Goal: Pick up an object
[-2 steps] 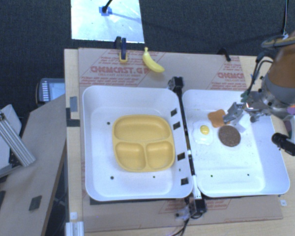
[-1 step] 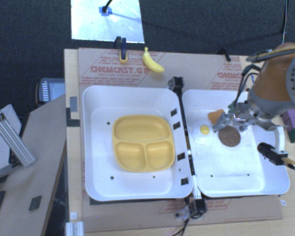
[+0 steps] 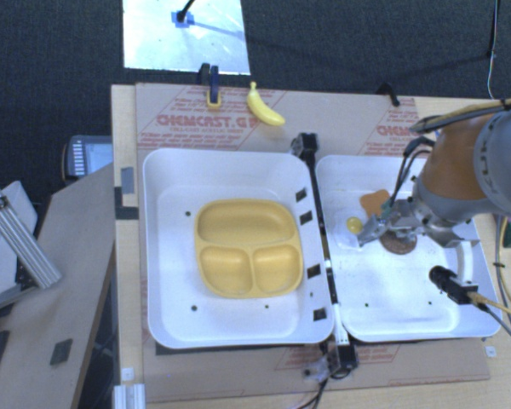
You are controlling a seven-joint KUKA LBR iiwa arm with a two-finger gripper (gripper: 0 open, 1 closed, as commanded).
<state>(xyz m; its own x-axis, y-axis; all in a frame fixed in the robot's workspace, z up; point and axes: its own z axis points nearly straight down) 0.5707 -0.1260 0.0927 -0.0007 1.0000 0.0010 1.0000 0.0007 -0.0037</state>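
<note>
Fingers [image 3: 368,233] blurred, grip state unclear, low in right bin [image 3: 392,313] beside small yellow object [image 3: 354,225].

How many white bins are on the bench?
2. The left bin holds a yellow divided tray. The right bin sits beside it, with the gripper reaching in over a few small objects.

Smooth white plastic bins [image 3: 166,254], a glossy yellow plastic tray [image 3: 245,247], matt printed cardboard [image 3: 341,113] beneath.
</note>
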